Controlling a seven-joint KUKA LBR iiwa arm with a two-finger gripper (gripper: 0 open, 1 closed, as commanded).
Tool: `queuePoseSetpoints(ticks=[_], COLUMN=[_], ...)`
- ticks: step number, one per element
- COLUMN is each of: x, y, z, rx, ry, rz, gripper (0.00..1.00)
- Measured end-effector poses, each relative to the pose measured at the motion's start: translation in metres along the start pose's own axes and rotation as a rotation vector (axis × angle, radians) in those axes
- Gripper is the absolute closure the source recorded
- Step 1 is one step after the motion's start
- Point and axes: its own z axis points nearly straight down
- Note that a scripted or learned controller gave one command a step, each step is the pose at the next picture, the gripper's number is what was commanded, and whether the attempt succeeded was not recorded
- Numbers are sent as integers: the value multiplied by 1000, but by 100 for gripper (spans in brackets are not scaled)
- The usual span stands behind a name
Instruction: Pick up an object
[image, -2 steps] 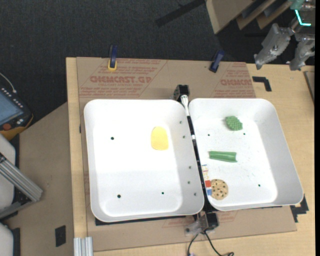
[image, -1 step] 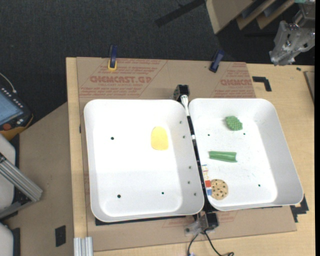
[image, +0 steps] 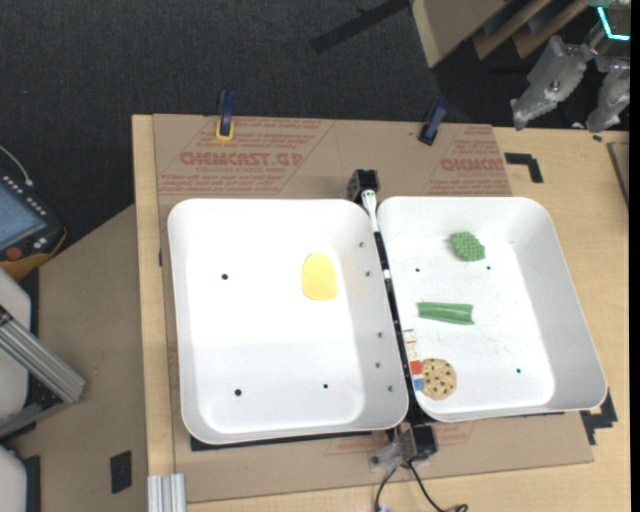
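The left bin (image: 200, 330) holds a yellow oval object (image: 319, 276) near its middle. In the right bin (image: 560, 300) lie a bumpy green object (image: 466, 245) at the back, a long green piece (image: 445, 313) in the middle and a round speckled cookie (image: 437, 379) at the front left. My gripper (image: 562, 112) hangs at the top right, beyond the far corner of the right bin and well away from every object. Its two grey fingers (image: 540, 88) stand apart with nothing between them.
Both bins rest on a brown cardboard sheet (image: 300, 150) held by two clamps (image: 226, 118) at the back edge. A black bracket (image: 363, 185) sits where the bins meet. A cable (image: 405, 470) trails off the front. Equipment stands at the left edge (image: 25, 220).
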Motion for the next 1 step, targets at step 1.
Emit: queuePoseSetpoints(ticks=[1], x=[0], y=[1], z=[-11], rx=[-5], ry=[0], rz=[0], gripper=[100])
